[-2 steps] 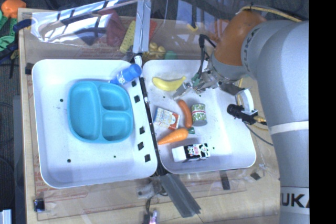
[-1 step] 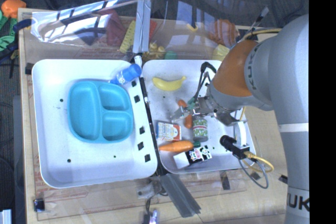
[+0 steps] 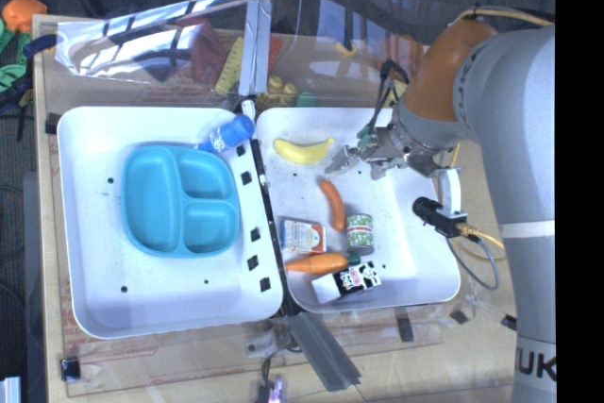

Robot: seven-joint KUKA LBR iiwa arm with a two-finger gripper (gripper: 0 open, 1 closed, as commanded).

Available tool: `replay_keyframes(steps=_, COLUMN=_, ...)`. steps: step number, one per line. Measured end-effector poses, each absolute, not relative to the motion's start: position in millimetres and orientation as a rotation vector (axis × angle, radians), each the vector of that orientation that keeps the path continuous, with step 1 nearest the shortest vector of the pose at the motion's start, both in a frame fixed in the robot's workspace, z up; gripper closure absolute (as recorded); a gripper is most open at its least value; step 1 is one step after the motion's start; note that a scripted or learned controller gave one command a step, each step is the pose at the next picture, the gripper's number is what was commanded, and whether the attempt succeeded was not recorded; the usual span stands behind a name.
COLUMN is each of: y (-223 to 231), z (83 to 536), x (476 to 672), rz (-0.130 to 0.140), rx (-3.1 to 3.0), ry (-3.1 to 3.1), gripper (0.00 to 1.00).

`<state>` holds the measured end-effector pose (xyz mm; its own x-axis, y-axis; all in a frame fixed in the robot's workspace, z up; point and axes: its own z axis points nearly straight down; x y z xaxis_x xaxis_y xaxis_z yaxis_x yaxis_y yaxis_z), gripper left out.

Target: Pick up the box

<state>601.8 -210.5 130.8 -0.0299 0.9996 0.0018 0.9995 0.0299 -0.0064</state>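
gripper [image 3: 363, 158] — high in right bin [image 3: 429, 274], near banana [image 3: 303, 149], finger state impossible to tell | box [image 3: 302, 234] — low in right bin, beside sausage [image 3: 332, 203], just above carrot [image 3: 317, 263], apart from gripper | blue tray [image 3: 179, 200] in left bin [image 3: 80, 203]

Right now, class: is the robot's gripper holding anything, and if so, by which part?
Nothing is held. The gripper hovers above the right bin, near the banana, with nothing between its jaws. The box lies untouched lower in the same bin.

Grey arm [image 3: 514, 156] (orange band, seemingly cabled)
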Motion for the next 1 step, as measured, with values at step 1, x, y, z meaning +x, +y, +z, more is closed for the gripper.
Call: replay_keyframes(steps=1, y=-133.3, z=86.7, x=599.9, rz=0.01, rx=-2.15, ry=-2.28, gripper=0.0)
